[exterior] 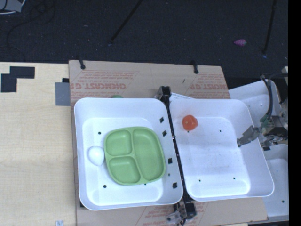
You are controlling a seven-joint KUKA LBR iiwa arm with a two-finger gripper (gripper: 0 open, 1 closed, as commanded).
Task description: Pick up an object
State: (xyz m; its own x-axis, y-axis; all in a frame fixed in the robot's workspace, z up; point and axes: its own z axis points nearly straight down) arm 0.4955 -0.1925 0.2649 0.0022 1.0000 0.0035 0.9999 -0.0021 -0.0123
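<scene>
One orange ball [190,122] lies in the right bin [221,194], near its far left corner, on the bin floor and apart from the walls. It is the single thing in that bin.

The left bin [89,114] holds two things. One green tray [134,155] with three compartments lies flat and a little turned, filling most of the bin floor; nothing lies in any of its compartments. One white egg [96,155] rests just beside the tray's left edge, close enough that touching cannot be ruled out.

The two bins sit side by side with their inner rims meeting along a dark strip [171,145] with small clips. Both rest on a sheet of brown cardboard [141,81] printed with red lettering, and that lies on the pale wooden counter [33,149].

The gripper [249,136] hangs at the right bin's right rim, well apart from the ball, with the arm [275,126] behind it at the view's right side. Nothing shows between the jaws; whether they stand open or closed I cannot tell from this angle.

Beyond the counter, dark carpet [141,22] carries a few cables and one small purple scrap [240,42].
</scene>
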